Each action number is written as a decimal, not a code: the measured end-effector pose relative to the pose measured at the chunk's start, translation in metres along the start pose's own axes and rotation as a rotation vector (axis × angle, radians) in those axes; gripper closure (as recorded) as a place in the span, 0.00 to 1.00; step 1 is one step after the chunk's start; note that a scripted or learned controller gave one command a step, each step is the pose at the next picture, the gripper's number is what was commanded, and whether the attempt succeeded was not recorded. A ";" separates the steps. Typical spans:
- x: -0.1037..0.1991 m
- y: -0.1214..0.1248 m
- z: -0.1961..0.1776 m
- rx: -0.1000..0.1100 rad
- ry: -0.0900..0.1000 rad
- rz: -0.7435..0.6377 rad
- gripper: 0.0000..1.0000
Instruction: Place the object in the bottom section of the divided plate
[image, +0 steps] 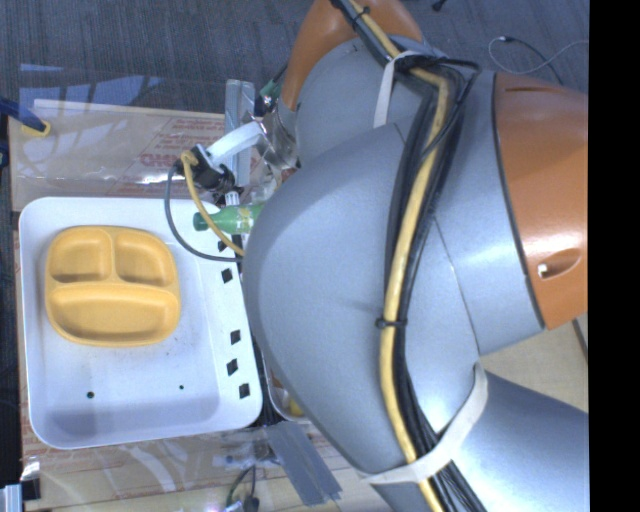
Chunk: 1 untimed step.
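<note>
A yellow divided plate (111, 284) lies in the upper left of the left white bin (130, 395). It has two small sections toward the top of the view and one wide section below them. All of its sections hold nothing. My gripper (250, 192) hangs over the top edge of the right bin, close to the wall between the bins, mostly hidden by the arm. A small green object (233, 216) shows right at the gripper, partly covered. I cannot tell whether it is held.
The big grey arm (400, 260) covers nearly all of the right bin. A yellow cable loops beside the gripper. Black square marks run down the wall between the bins (232, 340). The lower half of the left bin floor is bare white.
</note>
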<state>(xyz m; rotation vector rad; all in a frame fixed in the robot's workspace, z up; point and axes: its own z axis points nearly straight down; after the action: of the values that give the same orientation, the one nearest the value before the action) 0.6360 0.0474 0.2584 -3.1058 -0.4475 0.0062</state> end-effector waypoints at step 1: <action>0.014 -0.082 0.101 -0.001 -0.004 -0.040 1.00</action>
<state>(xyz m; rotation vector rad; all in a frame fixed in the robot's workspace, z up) 0.6262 0.1302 0.1573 -3.0973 -0.5097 0.0124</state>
